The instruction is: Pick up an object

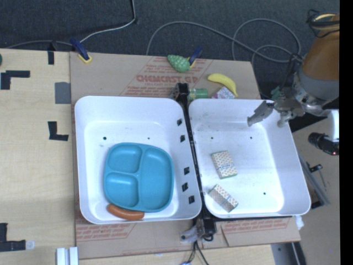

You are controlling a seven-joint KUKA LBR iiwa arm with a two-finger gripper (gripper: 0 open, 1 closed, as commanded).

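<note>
At the right bin's (287, 164) two o'clock corner, gripper (268, 116) hovers spread, pinching nothing; two small boxes, one (224, 164) central, another (223, 197) at seven o'clock, lie untouched; pickup not yet begun

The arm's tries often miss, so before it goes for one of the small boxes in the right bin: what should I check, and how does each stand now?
1. Targets present: upper small box and lower small box lie in the right bin: ok.
2. Boxes apart from each other: ok.
3. Hand over a box: at the bin's far rim, off both: not ok.
4. Hand carries nothing: ok.
5. Finger opening: cannot tell.
6. Lower small box close to the bin's near-left wall, tight for fingers: not ok.
</note>
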